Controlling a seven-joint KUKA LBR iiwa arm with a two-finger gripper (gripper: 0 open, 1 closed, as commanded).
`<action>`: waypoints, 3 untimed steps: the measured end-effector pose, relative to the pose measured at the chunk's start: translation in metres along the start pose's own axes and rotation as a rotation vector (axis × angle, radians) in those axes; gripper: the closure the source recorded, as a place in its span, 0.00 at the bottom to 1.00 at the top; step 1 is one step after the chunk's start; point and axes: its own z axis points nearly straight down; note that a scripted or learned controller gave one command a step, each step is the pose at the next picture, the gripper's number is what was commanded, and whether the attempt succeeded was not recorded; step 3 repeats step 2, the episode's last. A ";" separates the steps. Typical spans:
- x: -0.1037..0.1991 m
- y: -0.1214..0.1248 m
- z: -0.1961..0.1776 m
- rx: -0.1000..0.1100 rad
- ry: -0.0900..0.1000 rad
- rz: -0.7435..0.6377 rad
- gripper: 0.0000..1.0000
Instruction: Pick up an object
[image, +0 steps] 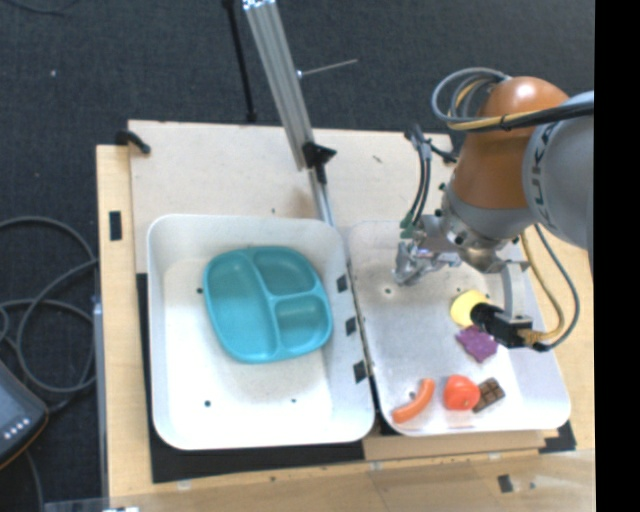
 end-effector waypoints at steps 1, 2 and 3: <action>0.049 -0.007 0.002 0.000 0.000 -0.001 1.00; 0.103 -0.027 0.007 0.001 0.001 -0.002 1.00; 0.103 -0.027 0.007 0.001 0.001 -0.002 1.00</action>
